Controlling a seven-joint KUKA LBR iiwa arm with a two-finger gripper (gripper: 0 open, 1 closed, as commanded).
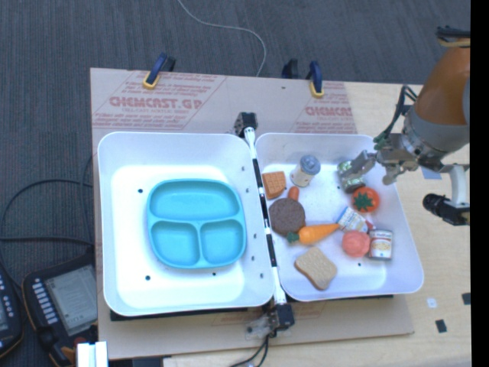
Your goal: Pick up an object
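My gripper (374, 170) hangs over the back right corner of the right bin (397, 285), open, with its two fingers spread and nothing between them. A small grey-green metallic item (351, 177) lies just beside the left finger. A red tomato (365, 199) sits right below the gripper. Further down lie a white packet (351, 220), a pink ball (354, 243) and a small can (380, 245). Toward the bin's left are a cracker (273, 182), a small bottle (306, 170), a brown patty (287, 215), a carrot (319, 233) and a bread slice (315, 267).
The left bin (122, 159) holds a blue divided plate (197, 223). A divider rail (260, 205) runs between the bins. Blue clamps (315, 79) grip the board's back edge. The arm's orange band (447, 86) rises at the right.
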